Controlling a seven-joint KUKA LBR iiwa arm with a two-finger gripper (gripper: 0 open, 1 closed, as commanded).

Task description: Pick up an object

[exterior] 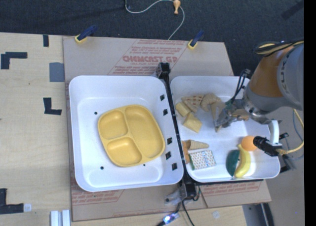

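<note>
Bench: cardboard sheet [148, 57] lies under two white bins, dark carpet [59, 0] behind, a thin cable w/ small orange end [176, 6] on the carpet.
Clips: one blue-yellow clip [85, 33] at the cardboard's far left corner, another [196, 38] at far right.
Left bin [81, 121]: holds a yellow plate w/ three compartments [131, 134], lying flat, approx. in the middle.
Right bin [207, 81]: holds the small objects, all loose.
Tan pieces [200, 103]: several beige blocks and wedge shapes grouped in the far-left part of right bin, some touching each other.
Block [192, 123]: one yellowish cube, just beside that group, nearer side.
Patterned card [202, 160]: small square w/ dotted print, near front wall, next to a tan wedge [196, 145].
Banana [243, 163]: yellow, front right corner, touching a dark green item [232, 161].
Orange ball [249, 143]: just behind the banana.
Arm [276, 82]: grey w/ orange band, comes in from the right, over right bin.
Gripper [223, 120]: low in right bin, between the tan pieces and the orange ball; cannot tell its state, too blurred and dark; no object seen in it.
</note>
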